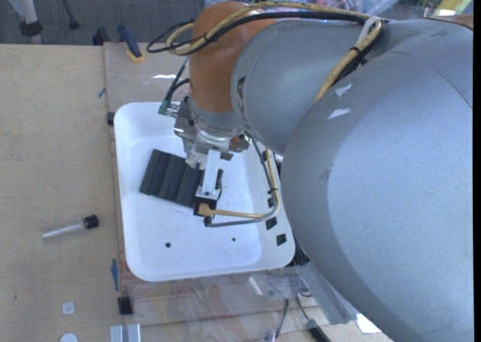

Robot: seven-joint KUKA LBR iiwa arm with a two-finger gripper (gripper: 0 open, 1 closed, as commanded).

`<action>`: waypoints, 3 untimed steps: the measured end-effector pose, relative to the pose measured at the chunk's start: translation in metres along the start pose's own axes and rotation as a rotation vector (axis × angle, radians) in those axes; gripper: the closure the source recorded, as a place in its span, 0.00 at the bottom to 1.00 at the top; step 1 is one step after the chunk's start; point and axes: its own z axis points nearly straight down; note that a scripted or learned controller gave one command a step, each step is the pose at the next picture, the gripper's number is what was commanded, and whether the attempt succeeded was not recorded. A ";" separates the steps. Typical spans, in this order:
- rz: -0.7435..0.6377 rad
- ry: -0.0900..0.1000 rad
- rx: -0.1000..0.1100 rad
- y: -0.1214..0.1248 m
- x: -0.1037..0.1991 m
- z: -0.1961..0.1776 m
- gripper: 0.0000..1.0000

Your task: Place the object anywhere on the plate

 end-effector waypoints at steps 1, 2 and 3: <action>0.286 0.003 -0.004 0.070 0.026 -0.034 1.00; 0.630 0.004 -0.002 0.071 0.024 0.010 1.00; 0.773 0.015 -0.006 0.018 0.009 0.089 1.00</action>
